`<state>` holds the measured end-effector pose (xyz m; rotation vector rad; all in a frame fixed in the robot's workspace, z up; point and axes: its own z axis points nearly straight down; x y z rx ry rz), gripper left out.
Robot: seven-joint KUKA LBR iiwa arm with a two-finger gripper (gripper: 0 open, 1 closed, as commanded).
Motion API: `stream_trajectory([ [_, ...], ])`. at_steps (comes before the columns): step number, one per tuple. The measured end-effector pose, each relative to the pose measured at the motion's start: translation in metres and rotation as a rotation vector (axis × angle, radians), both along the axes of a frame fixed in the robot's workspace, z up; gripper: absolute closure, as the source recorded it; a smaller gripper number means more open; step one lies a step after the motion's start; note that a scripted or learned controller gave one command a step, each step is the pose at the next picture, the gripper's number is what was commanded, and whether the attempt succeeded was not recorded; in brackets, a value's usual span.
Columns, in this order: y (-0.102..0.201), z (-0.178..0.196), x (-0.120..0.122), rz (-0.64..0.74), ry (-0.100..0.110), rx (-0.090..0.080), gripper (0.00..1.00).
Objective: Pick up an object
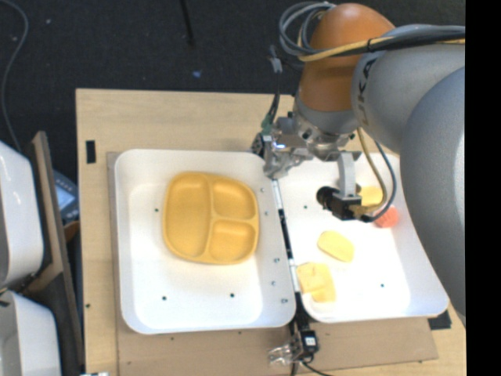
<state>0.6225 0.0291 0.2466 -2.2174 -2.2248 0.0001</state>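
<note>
Risk: claw [275, 157] sits over shared rim between bins [283, 225], at its far end. Straight descent likely strikes rim and grabs nothing, since no object lies directly beneath.
Claw spread: cannot tell; nothing seen held.
Second risk: yellow divided plate [211, 216] wide and shallow, edge grip may slip.
Plate nearest, nearward and view-left of claw, in left bin [125, 233].
Yellow oval piece [335, 246] and yellow block [317, 280] nearward and view-right, in right bin [407, 288], well apart from claw.
Orange bit [385, 218] farther right.
</note>
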Motion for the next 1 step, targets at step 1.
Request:
stream_trajectory([
  [1,0.0422,0.0041,0.0106,-0.001,-0.001,0.000,1.00],
])
